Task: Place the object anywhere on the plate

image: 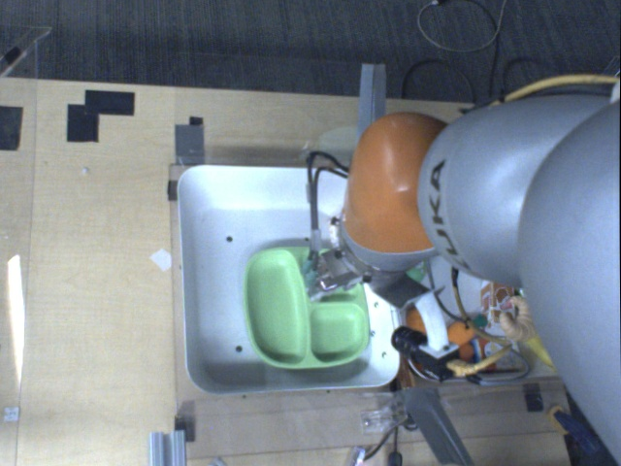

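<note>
A glossy light-green divided plastic plate (291, 307) lies in a smooth shallow white bin (209, 260) on the pale wooden counter (87, 280); the pincer (325, 275) hangs over it, grip unclear.

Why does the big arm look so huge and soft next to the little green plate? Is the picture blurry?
In the camera view, the arm sits close to the lens, so it looms large and slightly soft; the green plate and white bin below look sharper. Lighting is even, with a pale sheen on the bin's wall and soft shadow under the gripper.

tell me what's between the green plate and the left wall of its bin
Nothing but bare white bin floor with a couple of small dark holes lies between the green plate and that wall, as the camera view shows.
</note>
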Robot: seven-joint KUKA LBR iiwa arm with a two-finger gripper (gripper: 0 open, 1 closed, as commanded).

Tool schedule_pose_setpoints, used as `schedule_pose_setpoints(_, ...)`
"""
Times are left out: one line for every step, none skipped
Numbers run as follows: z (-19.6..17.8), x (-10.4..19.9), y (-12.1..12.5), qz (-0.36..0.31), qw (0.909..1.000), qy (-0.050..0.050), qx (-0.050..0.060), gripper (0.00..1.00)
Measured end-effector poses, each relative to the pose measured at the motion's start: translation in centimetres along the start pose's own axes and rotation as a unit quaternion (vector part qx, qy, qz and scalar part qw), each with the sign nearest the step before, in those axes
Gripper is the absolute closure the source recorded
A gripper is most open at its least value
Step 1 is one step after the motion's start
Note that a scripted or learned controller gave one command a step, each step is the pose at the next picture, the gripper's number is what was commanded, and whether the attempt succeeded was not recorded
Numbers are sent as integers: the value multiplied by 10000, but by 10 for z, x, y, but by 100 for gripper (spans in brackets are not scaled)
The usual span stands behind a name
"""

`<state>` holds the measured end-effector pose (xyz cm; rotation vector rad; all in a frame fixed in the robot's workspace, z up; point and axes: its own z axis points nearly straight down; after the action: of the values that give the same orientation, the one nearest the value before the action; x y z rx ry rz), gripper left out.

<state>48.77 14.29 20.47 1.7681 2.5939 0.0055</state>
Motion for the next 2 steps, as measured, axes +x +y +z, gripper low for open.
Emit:
schedule_pose_setpoints(-30,58,22,-85,10000,1,6,100)
schedule_pose_setpoints(-75,69,31,-1536,9881,1,-6,100)
